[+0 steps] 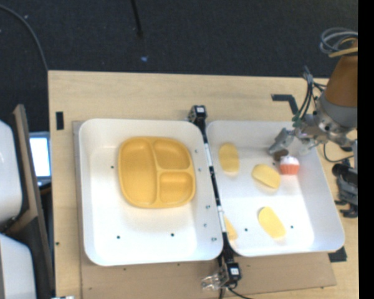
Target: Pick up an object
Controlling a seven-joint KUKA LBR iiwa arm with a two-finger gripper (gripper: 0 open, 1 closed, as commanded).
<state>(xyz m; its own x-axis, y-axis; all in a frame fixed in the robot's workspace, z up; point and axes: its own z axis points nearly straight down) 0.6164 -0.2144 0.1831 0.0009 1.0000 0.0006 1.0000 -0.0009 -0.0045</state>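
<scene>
The right bin (311, 229) holds several yellow oblong pieces: one (229, 157) near its left wall, one (266, 176) in the middle and one (272, 222) toward the front. A small red and white object (289, 165) lies at the back right of that bin. My gripper (283, 148) reaches in from the right and hangs just above and to the left of the red and white object, close to it. Whether it touches that object cannot be made out.
The left bin (100, 229) carries a yellow divided plate (156, 170) in its middle. A small yellow piece (229, 232) rests against the right bin's left wall near the front. Cables and the arm's base (340, 92) crowd the bench's right side.
</scene>
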